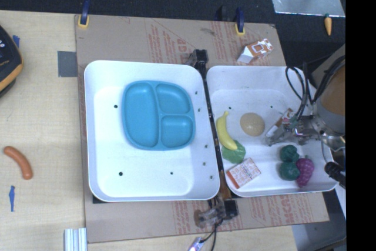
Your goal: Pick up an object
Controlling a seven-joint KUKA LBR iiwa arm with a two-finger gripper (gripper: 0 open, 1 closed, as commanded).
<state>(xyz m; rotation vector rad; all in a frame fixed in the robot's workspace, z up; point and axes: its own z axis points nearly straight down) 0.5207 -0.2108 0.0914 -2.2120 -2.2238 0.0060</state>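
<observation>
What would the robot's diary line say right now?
gripper: over right bin | nearest: tan ball | held: nothing seen | blue plate: left bin

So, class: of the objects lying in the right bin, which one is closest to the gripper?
The beige ball. It lies just left of the gripper, nearer than the banana by the bin's left wall or the purple grapes toward the front.

blue tray [157,114] — yellow banana [225,132] | purple grapes [304,171] — orange sausage [18,161]

Grey arm [329,76], orange band, looping black cables, metallic end effector [281,133].
</observation>
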